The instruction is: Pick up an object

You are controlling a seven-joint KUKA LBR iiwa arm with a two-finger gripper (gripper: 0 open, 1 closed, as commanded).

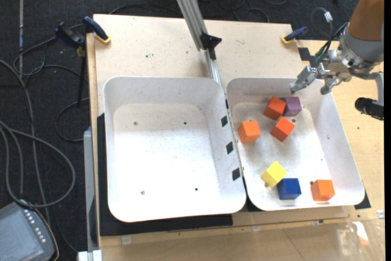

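Note:
My gripper (314, 83) hangs over the back right corner of the right bin (345, 150), open, with nothing between its two fingers. Just below and left of it lie a purple cube (293, 106) and a red-orange cube (275, 107), touching each other. A second red-orange cube (283, 128) sits a little nearer, and an orange cube (248, 131) lies to its left. Toward the front of the bin rest a yellow cube (274, 173), a blue cube (289, 188) and another orange cube (322, 190).
The left bin (122, 101) stands beside the right one, sharing a middle wall with black markers. A slanted metal post (186, 0) rises from the bench behind the bins. Clamps sit at the bench's back corners.

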